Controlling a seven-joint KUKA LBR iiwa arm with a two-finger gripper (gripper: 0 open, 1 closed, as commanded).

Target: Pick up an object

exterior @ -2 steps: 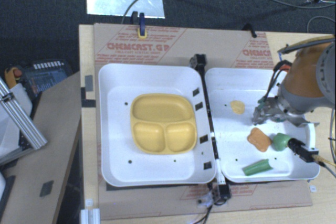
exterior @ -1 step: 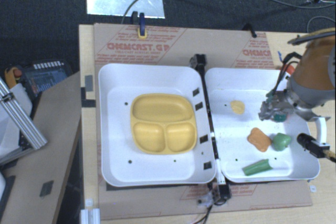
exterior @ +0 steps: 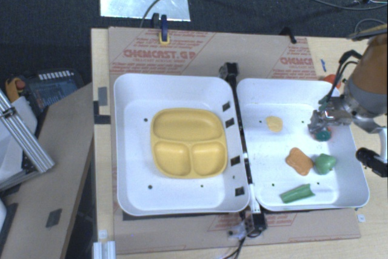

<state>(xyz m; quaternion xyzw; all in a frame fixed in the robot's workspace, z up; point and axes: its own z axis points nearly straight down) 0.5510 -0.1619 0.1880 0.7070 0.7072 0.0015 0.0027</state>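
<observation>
Two bins: left [exterior: 130, 130] holds yellow tray [exterior: 185, 142]; right [exterior: 260, 191], toys.

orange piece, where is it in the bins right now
The orange piece lies in the right bin, toward its front, just left of the round green object and above the long green piece.

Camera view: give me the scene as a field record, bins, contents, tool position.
left bin: holds a yellow sectioned tray
right bin: holds five small items
items: pale yellow piece, orange piece, green round piece, green long piece, teal piece
tool: over the right bin's far right side, just above the teal piece
grasp: cannot be judged
</observation>
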